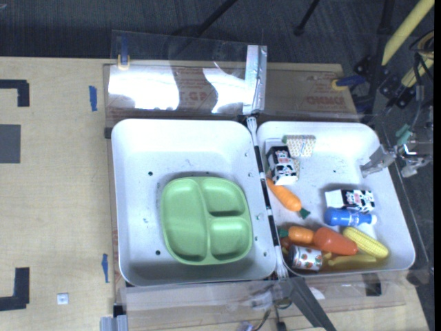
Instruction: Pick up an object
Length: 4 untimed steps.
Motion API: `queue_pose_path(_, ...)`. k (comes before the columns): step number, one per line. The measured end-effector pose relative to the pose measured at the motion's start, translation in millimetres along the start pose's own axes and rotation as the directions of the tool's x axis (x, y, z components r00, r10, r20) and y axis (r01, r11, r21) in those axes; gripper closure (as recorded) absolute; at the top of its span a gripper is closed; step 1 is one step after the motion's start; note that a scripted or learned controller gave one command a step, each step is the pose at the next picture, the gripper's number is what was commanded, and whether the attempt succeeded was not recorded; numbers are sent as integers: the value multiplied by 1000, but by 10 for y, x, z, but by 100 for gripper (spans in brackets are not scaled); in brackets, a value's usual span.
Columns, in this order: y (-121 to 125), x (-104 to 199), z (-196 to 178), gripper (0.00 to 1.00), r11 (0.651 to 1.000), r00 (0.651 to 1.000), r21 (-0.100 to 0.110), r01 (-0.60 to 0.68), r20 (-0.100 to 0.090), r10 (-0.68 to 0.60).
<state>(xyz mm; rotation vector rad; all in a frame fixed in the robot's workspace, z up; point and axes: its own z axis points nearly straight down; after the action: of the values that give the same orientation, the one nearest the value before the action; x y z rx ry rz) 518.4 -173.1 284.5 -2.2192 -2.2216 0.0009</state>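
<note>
The right bin (pixel 324 171) holds several toy foods. A cow-patterned carton (pixel 282 165) stands near its left wall, with a carrot (pixel 286 197) just in front of it. A second cow-patterned box (pixel 353 198) and a blue bottle (pixel 349 217) lie at the right. Along the front wall lie a yellow corn cob (pixel 366 243), a red vegetable (pixel 335 241), a small orange piece (pixel 301 235) and a can (pixel 306 258). My gripper (pixel 378 160) hangs over the bin's right rim, above and apart from all the toys, with nothing seen in it.
The left bin (pixel 138 157) carries a green divided plate (pixel 205 219). A pale dotted item (pixel 300 145) lies at the back of the right bin. A clear plastic panel (pixel 186 81) stands behind the bins. Cables and stands crowd the far right.
</note>
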Motion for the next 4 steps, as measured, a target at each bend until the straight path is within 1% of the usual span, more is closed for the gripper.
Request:
queue_pose_path(1,360,363,960,0,969,969,-1,248,0,-248)
queue_pose_path(2,435,697,1972,0,921,921,-7,390,5,-390)
queue_pose_path(3,1151,665,1983,0,987,987,-3,163,2,-163)
queue_pose_path(4,560,656,1974,0,967,967,-6,256,3,-256)
